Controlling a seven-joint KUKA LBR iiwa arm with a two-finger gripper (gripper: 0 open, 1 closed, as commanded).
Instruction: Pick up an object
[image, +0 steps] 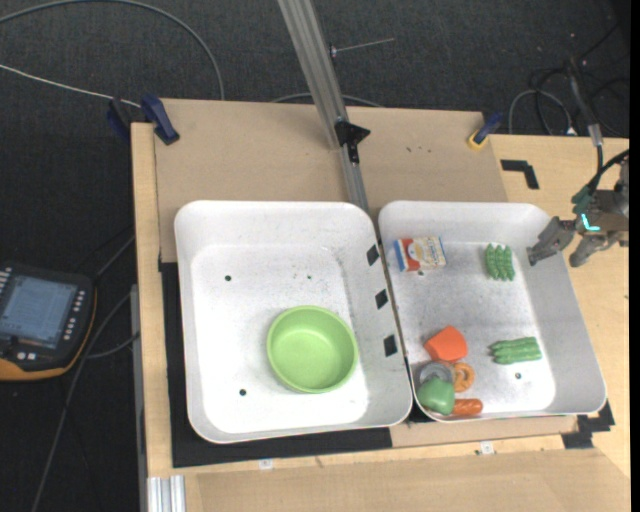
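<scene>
My gripper (565, 247) hangs at the right bin's (560, 300) far right rim, its two fingers spread open with nothing between them. Inside that bin lie a small red, white and blue box (418, 253), a ridged green piece (499, 262) just left of the gripper, and a second green piece (515, 350). An orange block (447, 344) sits nearer the front. A green rounded toy (436, 396), an orange ring (464, 377) and a red-orange piece (467, 407) crowd the front left corner.
The left bin (210, 300) holds a green bowl (312, 348). A metal pole (325, 80) rises behind the seam between the bins. A handheld controller (40, 315) lies off the bench at far left.
</scene>
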